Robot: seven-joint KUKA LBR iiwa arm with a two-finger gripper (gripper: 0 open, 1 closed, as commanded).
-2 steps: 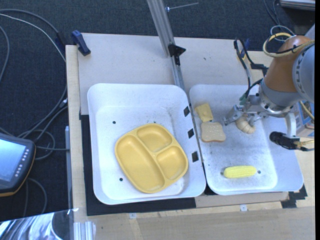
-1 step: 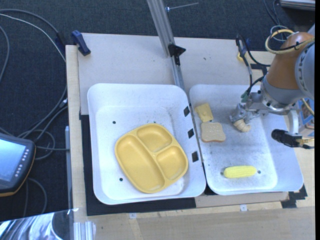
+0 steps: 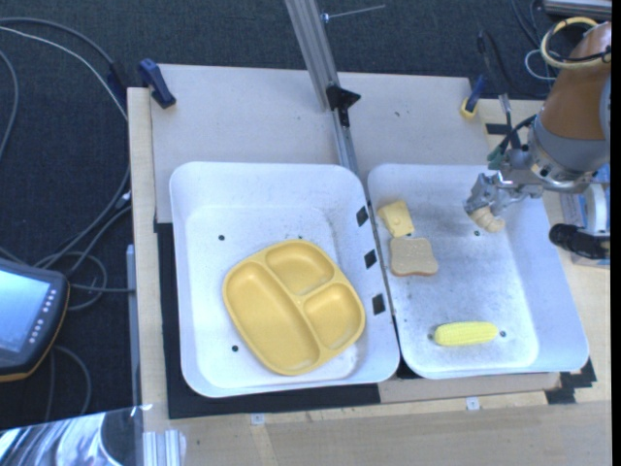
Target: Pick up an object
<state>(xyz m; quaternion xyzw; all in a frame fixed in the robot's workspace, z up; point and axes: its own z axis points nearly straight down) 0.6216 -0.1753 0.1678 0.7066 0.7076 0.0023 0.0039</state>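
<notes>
Gripper [image 3: 482, 207] sits low over the right bin's [image 3: 543, 260] upper part, fingers around a small pale-tan item [image 3: 488, 221]; that item is too small to identify, and whether it is truly clamped I cannot tell. Left of it in the same bin: a yellow wedge [image 3: 395, 217] just above a bread slice [image 3: 413, 256], corn cob [image 3: 466, 334] near the front wall. The left bin [image 3: 194, 202] carries a yellow divided plate [image 3: 293, 305]; the arm is cut off at right.

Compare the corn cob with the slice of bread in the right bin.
The corn cob is bright yellow and long; the slice of bread is tan and squarish. The corn cob lies crosswise near the right bin's front edge; the slice of bread lies flat by its left wall, farther back. Both rest loose on the floor, apart from the gripper.
</notes>
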